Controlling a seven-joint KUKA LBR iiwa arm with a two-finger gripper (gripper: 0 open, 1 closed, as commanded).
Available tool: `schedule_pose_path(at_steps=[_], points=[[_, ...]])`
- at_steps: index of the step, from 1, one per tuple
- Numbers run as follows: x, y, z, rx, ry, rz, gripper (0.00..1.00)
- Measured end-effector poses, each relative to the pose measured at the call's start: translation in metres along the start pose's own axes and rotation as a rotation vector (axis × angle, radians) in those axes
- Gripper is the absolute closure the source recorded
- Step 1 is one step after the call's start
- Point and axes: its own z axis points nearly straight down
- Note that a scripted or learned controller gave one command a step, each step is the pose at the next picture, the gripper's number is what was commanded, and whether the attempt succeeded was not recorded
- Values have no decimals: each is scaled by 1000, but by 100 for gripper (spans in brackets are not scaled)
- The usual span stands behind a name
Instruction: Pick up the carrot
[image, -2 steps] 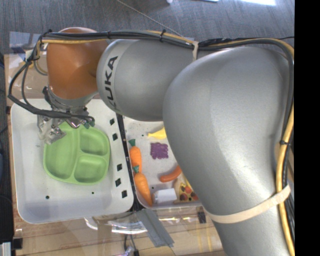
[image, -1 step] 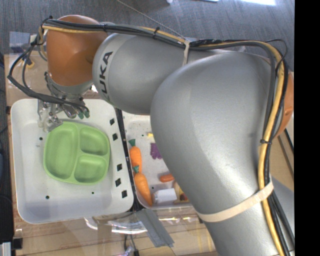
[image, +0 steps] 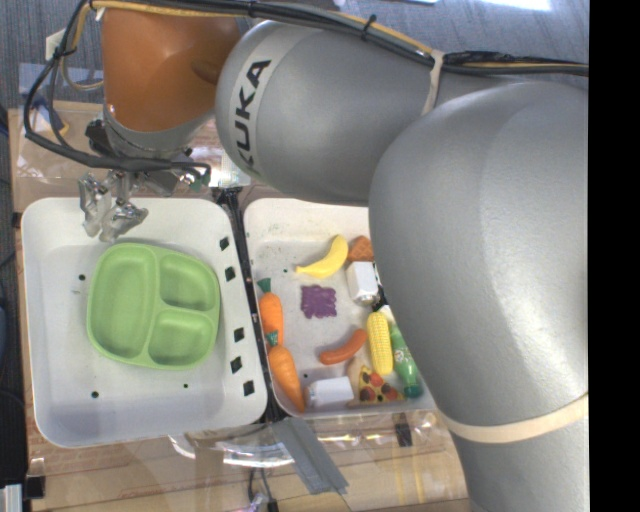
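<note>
Two orange carrots lie along the left wall of the right bin (image: 300, 215). One carrot (image: 271, 314) has a green top pointing to the back, and the other carrot (image: 285, 374) lies just in front of it. My gripper (image: 112, 213) hangs over the back left corner of the left bin (image: 60, 400), far to the left of both carrots. Its metal fingers (image: 96, 208) stand a little apart with nothing between them. The big grey arm covers the right side of the right bin.
A green divided plate (image: 155, 305) sits in the left bin just in front of the gripper. The right bin also holds a banana (image: 325, 260), purple grapes (image: 318, 300), a sausage (image: 343, 347), a corn cob (image: 379, 340), a green bottle (image: 405, 366) and white blocks (image: 362, 282).
</note>
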Motion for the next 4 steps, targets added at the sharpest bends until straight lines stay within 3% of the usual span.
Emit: schedule_pose_path(at_steps=[1,2,3,4], points=[[36,-27,73,-6,10,-78,100],[12,-9,89,-3,3,-169,100],[11,-8,86,-3,3,24,100],[9,-7,79,-1,2,382,100]])
